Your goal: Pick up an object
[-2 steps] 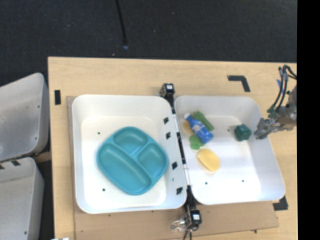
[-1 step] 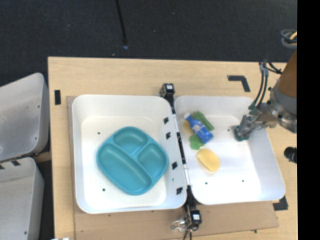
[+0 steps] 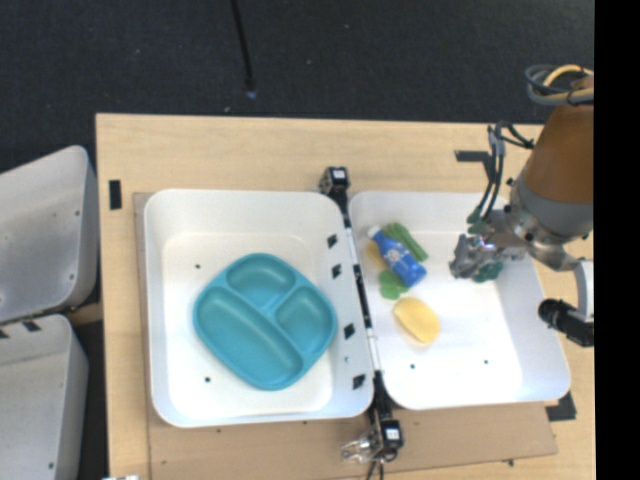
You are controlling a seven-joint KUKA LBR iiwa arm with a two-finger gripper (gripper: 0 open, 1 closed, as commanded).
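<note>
We are looking down on a pale wooden bench (image 3: 300, 148) that is carrying two shallow white bins side by side. Starting at nine o'clock, the left bin (image 3: 180, 228) is holding a teal divided plate (image 3: 264, 320), which is lying flat near the bin's middle, with its three compartments facing up and its rim apart from the bin walls. Moving toward the centre, we are seeing a row of small black clips running along the seam where the two bins are meeting. Just past that seam, the right bin (image 3: 500, 368) is holding a small cluster of things toward its ten o'clock side: a blue bottle (image 3: 399, 259) with a white label is lying on its side, a green oblong piece (image 3: 408, 240) is lying just beside it toward one o'clock, and a small green round piece (image 3: 390, 286) is sitting against the bottle's lower end. A yellow soap-shaped object (image 3: 417, 320) is lying near them toward five o'clock of the bottle, apart from it. Farther toward three o'clock, the grey arm with its orange band is reaching in, and the gripper (image 3: 477, 261) is hanging low over the right bin's upper right area, well apart from the cluster. We are making out something greenish at its tip, but we cannot tell what it is or how the pincer is set.
</note>
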